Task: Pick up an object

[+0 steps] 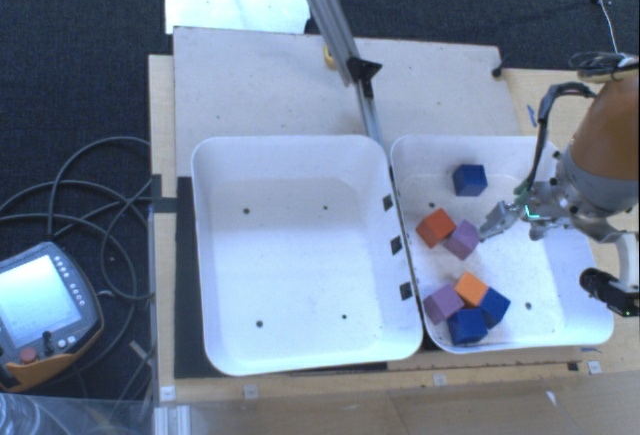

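Two white bins: the left bin (230,223) and the right bin (560,293). Seven blocks in all: three blue (469,179) (495,305) (466,326), two orange (435,227) (471,289), two purple (463,239) (443,303).

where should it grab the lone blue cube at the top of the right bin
Take the blue cube across two opposite side faces, coming straight down from above. It sits flat and apart from the other blocks, with bare bin floor on every side, so the fingers probably have room to close.
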